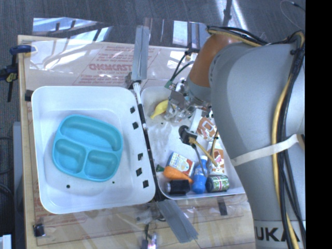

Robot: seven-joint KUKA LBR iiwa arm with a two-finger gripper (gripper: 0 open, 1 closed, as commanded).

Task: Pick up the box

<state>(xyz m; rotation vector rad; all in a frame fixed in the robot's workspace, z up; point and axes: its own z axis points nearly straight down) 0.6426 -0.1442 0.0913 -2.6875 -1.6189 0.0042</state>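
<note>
The gripper (175, 109) hangs in the right bin (161, 188); whether it's apart or together, I cannot tell. The box (180, 163) lies below it among clutter. Far left, the left bin (41, 102) holds a blue tray (87, 148).

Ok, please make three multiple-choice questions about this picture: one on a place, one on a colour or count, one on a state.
1. Where does the blue tray lie?
A. in the left bin
B. in the right bin
C. on the floor

2. What colour is the banana?
A. red
B. yellow
C. black

3. Where is the tool?
A. over the left bin
B. outside both bins
C. over the far end of the right bin

Answers: 1 A, the tray rests in the left bin. 2 B, it is plainly yellow. 3 C, it hangs beside the banana, away from the box at the near end.
</note>
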